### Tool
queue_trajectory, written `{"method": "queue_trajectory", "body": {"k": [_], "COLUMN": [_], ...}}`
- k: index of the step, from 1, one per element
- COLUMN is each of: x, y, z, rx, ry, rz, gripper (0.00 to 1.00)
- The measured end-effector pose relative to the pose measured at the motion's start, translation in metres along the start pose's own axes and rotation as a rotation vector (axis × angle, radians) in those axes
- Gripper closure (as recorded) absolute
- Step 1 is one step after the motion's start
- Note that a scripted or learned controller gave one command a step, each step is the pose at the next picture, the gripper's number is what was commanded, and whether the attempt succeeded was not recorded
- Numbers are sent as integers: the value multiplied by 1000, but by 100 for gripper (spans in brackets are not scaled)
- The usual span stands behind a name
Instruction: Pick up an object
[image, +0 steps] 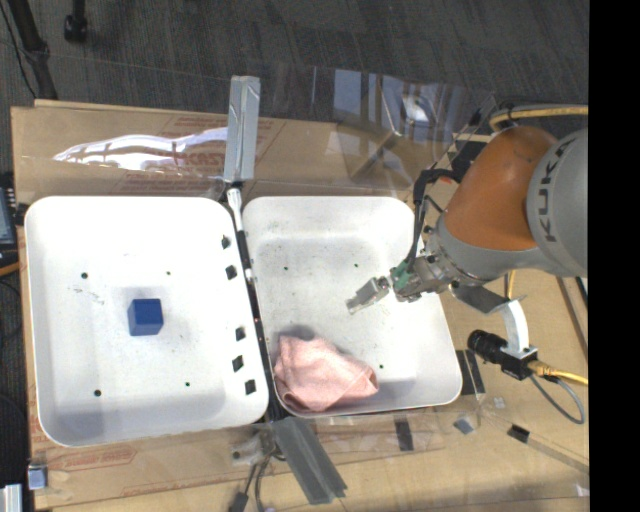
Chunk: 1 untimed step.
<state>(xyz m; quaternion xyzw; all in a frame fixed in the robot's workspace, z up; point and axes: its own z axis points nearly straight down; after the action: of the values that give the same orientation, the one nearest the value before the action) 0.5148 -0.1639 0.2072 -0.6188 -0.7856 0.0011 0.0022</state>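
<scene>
on the bench's right bin (330, 225), the gripper (366, 295) hangs above bare floor, its grip state unreadable.

You can read one marking with any confidence: on the grey arm (560, 200), at about three o'clock in the camera view, large dark letters run sideways down the casing beside the orange band, and they look like the start of "KUKA", cut short by the frame. At about eleven o'clock, the cardboard sheet (130, 150) behind the bins carries faint reddish print under a glare of clear film; you cannot make out its words.
</scene>
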Motion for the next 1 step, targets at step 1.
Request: {"method": "queue_trajectory", "body": {"k": [1], "x": [20], "y": [6], "z": [109], "rx": [1], "ry": [1], "rz": [-31], "gripper": [0]}}
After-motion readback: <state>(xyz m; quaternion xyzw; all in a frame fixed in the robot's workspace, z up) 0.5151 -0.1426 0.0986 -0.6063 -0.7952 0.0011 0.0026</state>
